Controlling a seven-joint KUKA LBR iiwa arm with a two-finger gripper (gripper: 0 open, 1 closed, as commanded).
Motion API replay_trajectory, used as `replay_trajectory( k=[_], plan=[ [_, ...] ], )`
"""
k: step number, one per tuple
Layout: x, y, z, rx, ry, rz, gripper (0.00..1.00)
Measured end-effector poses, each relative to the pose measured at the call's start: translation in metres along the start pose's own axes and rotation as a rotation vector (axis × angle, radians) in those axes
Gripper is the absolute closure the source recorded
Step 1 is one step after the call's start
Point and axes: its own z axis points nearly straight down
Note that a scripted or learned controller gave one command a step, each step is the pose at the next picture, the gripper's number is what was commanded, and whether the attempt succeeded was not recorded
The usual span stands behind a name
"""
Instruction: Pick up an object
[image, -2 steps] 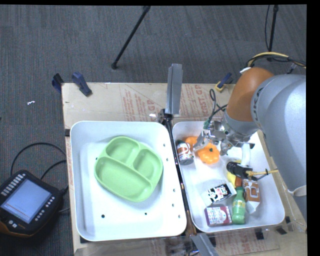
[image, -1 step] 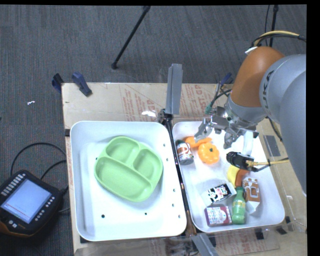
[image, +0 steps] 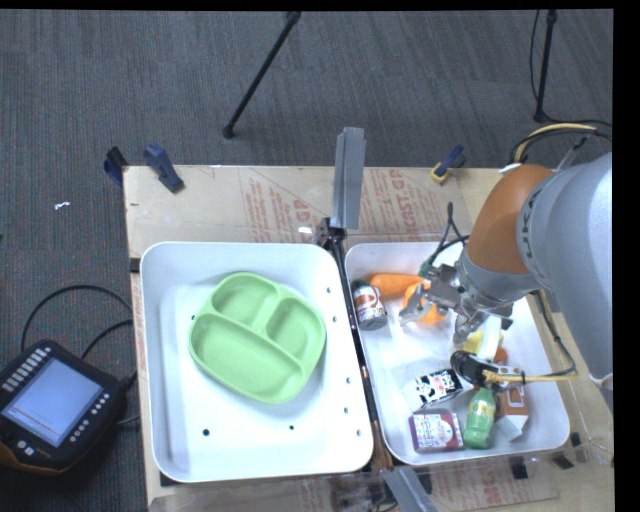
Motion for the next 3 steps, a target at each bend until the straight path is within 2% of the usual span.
replay_trajectory(
  k=[1,2,3],
  plan=[
    [0.001,0.04,-0.001,-0.004,0.0,-0.19,0.0],
    [0.001,0.039,-0.009,0.001,0.0,-0.193,1.0],
    [0.051,0.03,-0.141,-0.005,-0.001,-0.279,1.0]
  ],
)
